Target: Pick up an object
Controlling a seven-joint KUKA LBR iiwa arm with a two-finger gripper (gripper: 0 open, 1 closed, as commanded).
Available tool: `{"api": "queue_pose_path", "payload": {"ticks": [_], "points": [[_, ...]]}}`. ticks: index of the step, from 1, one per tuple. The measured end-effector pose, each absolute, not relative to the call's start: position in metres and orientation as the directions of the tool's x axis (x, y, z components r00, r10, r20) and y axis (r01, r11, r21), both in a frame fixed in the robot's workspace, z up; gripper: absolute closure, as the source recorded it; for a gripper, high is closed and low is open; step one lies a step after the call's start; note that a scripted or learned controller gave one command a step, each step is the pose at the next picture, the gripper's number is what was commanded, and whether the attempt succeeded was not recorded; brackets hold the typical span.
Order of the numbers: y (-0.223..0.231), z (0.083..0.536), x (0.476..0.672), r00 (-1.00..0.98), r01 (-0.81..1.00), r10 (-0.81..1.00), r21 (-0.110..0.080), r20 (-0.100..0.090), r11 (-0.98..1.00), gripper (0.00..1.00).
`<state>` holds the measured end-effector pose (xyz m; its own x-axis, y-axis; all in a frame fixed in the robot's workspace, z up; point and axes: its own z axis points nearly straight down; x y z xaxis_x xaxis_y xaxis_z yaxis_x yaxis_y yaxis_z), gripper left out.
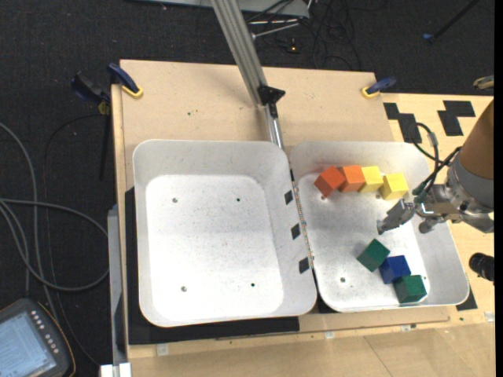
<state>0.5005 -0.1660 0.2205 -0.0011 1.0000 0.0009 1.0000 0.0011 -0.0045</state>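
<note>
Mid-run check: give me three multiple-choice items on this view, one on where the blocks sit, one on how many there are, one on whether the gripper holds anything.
1. Which bin holds the blocks?
A. the left bin
B. the right bin
C. both bins

2. How many blocks are in view?
A. four
B. six
C. eight

3. What is between the gripper's fingers?
A. the yellow block
B. the blue block
C. nothing

Key: 1 B, all blocks lie in the right bin. 2 B, a row of the red-orange block, the orange block, a yellow block and a second yellow block, plus a cluster of the green block, the blue block and the dark green block... that makes seven, so recount: the two yellow faces read as one block beside another; I count six or seven, never four or eight. 3 C, the gripper hangs between row and cluster with no block between its fingers.
</note>
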Motion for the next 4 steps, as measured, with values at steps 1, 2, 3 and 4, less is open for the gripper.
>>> {"api": "queue_pose_path", "payload": {"ticks": [1, 2, 3, 4], "points": [[-0.166, 0.223, 0.501, 0.000, 1.000, 1.000, 0.000, 0.000, 0.000, 0.00], [-0.167, 0.161, 0.494, 0.002, 1.000, 1.000, -0.006, 0.002, -0.002, 0.00], [-0.164, 0.119, 0.492, 0.000, 1.000, 1.000, 0.001, -0.001, 0.000, 0.00], [-0.164, 0.095, 0.493, 0.000, 1.000, 1.000, 0.002, 0.001, 0.000, 0.00]]}}
